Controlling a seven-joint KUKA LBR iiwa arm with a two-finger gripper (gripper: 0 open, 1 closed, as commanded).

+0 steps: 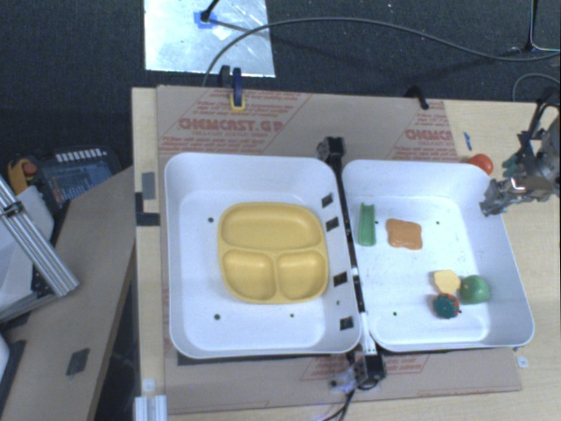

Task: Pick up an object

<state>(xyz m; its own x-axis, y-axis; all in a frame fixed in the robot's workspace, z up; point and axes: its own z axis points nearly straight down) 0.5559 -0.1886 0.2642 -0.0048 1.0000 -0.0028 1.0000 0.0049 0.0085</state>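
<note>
Two shallow white bins sit side by side on the bench. The left bin (184, 235) holds a yellow divided tray (272, 251) with three compartments, lying flat near its middle. The right bin (508, 270) holds the loose objects: a green stick (366, 224) lying along its left wall, an orange flat piece (404, 233) just beside it, and near the front right corner a cluster of a yellow piece (445, 281), a green ball (474, 289) and a teal-and-red ball (446, 306) (the three are touching or nearly so). The gripper (498, 202) hangs at the right bin's far right rim, well apart from every object in the bin, with nothing between its fingers; whether they are spread or pressed together I cannot tell, as it is too small and blurred. A red-orange round thing (479, 161) lies outside the bin, by its back right corner
</note>
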